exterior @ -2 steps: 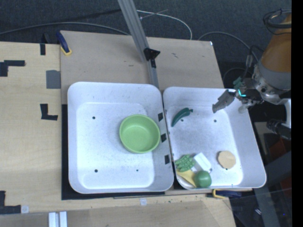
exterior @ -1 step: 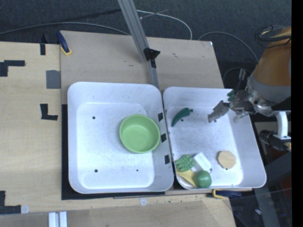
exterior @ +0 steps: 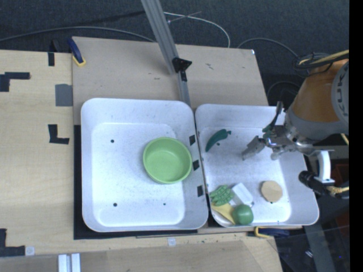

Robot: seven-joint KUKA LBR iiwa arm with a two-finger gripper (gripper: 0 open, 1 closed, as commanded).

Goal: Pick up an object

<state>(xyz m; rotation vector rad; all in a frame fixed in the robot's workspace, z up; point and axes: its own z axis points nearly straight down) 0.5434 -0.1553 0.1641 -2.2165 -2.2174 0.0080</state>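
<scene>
Green ball [exterior: 243, 214], yellow piece [exterior: 224, 212] and leafy green toy [exterior: 221, 195] clustered at right bin's [exterior: 300, 208] near edge, below and left of claw [exterior: 264, 149]. Claw splayed wide, clutching nothing, poised over bare bin floor. Tan disc [exterior: 271, 191] just below; dark green pepper [exterior: 216, 139] off left. Green bowl [exterior: 167, 160] far left, in other bin [exterior: 96, 152].

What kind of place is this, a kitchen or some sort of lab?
Probably a robotics lab bench, not a kitchen: a robot arm reaches over two white bins holding toy-like items, with loose cables behind.
</scene>
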